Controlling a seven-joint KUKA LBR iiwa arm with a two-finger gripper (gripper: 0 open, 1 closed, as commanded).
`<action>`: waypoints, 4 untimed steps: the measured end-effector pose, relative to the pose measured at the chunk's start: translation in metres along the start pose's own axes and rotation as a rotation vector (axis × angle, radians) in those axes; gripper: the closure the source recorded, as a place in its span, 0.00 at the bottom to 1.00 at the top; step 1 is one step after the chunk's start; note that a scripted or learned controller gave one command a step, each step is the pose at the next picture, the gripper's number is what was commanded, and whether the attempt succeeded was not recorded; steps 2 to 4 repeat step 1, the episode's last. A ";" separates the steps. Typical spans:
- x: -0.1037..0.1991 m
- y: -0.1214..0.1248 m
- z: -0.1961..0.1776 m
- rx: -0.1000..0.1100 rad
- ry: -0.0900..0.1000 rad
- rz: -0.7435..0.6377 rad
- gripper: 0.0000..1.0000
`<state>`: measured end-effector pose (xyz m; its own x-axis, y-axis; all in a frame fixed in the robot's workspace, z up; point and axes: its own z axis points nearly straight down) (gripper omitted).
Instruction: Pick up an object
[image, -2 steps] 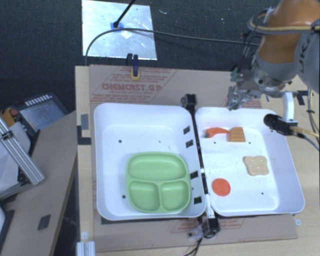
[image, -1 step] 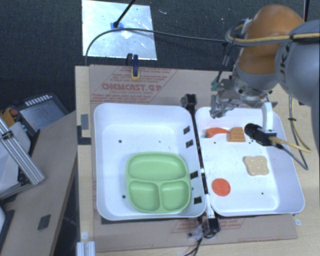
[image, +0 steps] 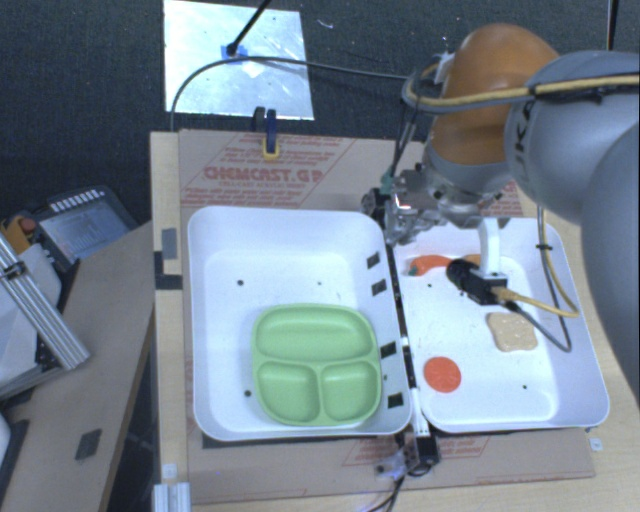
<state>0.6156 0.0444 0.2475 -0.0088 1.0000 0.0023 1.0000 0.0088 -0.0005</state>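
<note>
Green plate (image: 318, 362) is sitting in left bin (image: 215, 300). Orange disc (image: 442, 374), tan slice (image: 512, 332), orange piece (image: 432, 264) are lying in right bin (image: 572, 398), gripper (image: 400, 225) hanging over its far edge.

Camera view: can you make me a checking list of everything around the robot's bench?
surface: left bin and right bin, both white, side by side on a cardboard-topped bench.
job's things: green divided plate in the left bin; orange disc, tan slice and orange piece in the right bin.
clutter: yellow clamp at the bench's back edge.
grippers: gripper over the right bin's far corner, by the divide.
cables: grey cable arcs behind the bench.
surroundings: shiny sheet behind the bench; grey device on a side table.
</note>
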 end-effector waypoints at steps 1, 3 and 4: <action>0.061 -0.017 0.004 0.000 0.000 -0.002 1.00; 0.061 -0.017 0.004 0.000 0.000 -0.002 1.00; 0.061 -0.017 0.004 0.000 0.000 -0.002 1.00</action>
